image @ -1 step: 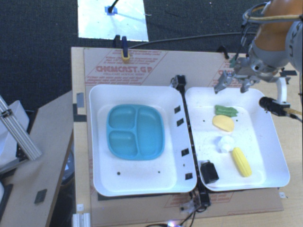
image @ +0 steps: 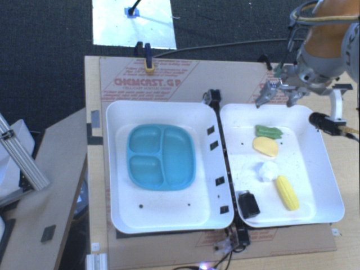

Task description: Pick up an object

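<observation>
The right bin [image: 323, 167] holds the things on offer: a green piece [image: 268, 131] at the far side, a yellow lemon-like piece [image: 265, 147] touching it just nearer, a small white lump [image: 268, 171] nearer again, and a yellow corn cob [image: 287, 192] lying slantwise toward the near right corner. A small black block [image: 248, 204] sits at the near left corner, against the divider. None of them is lifted; all rest on the bin floor.

The gripper [image: 279, 98] hangs above the far rim of this bin, beyond the green piece, its two fingers apart and pointing down with nothing between them. So the pick seems hardly begun: choosing a target, descending, closing and lifting all remain.

The left bin [image: 121, 207] carries a blue divided plate [image: 162, 156]. Both bins sit on the cardboard-covered surface [image: 185, 80].
</observation>
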`<state>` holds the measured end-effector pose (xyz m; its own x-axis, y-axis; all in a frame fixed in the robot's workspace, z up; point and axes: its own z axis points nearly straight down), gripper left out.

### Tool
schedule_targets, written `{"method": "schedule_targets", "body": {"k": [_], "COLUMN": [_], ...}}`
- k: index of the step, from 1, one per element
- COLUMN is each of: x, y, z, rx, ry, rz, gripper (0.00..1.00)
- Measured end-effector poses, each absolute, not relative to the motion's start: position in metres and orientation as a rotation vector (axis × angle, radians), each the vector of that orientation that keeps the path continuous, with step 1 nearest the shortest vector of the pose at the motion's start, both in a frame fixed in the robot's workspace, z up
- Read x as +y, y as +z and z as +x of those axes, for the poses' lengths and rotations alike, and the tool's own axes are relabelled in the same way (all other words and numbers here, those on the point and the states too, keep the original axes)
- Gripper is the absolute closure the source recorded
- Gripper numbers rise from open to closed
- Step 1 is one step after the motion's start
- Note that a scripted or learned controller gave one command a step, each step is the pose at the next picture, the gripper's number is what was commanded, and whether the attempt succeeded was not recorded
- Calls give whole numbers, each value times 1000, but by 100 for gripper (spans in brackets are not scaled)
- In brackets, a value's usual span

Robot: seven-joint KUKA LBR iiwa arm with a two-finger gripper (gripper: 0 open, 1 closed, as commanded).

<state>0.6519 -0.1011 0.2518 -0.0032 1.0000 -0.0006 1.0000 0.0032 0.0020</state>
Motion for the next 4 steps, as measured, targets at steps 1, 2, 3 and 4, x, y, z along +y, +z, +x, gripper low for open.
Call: {"method": "schedule_targets", "body": {"k": [1,2,3,4], "x": [-105,-101,-102,-103], "y": [190,128,89,105], "z": [652,654,658,661], "rx": [2224,2227,2219,2209], "ry": [-4,-3,5,14], "rz": [2222,2219,2211,2203], "gripper": [0,0,0,100]}}
